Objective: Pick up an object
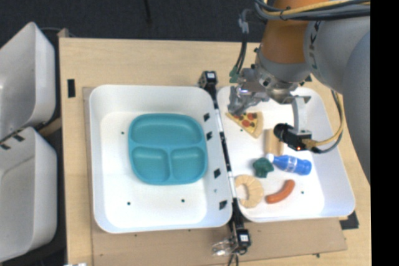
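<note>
My gripper [240,106] hangs over the far left part of the right bin [330,196], right above the far end of a toy pizza slice [248,122]. Its fingers point down at the slice; nothing shows between them. Nearer the front of the same bin lie a tan block [272,141], a blue bottle [293,164], a green toy [262,167], a red sausage [279,192] and a round beige pastry [248,189]. The arm's orange band [293,6] and grey body cover the bin's far right corner.
The left bin [112,209] holds a teal divided plate [167,147]. Black clips [218,152] line the seam between the bins. A black cable plug [293,137] hangs over the right bin. White chairs [22,134] stand at the left past the bench.
</note>
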Robot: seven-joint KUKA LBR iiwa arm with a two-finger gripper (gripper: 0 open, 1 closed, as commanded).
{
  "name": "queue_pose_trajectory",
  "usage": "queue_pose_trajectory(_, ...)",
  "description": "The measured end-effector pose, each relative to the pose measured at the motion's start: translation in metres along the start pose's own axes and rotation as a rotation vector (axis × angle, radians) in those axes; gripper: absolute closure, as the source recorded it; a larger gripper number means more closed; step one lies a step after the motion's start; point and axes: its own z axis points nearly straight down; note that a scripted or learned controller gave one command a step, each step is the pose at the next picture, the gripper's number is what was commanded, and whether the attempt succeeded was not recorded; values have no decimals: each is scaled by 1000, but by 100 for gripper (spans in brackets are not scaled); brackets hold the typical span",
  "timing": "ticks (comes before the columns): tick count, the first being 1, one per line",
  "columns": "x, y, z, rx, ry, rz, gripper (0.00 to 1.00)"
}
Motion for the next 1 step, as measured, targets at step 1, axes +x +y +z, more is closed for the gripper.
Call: queue_pose_trajectory(1, 43, 0, -2, 0, 1, -2, 100)
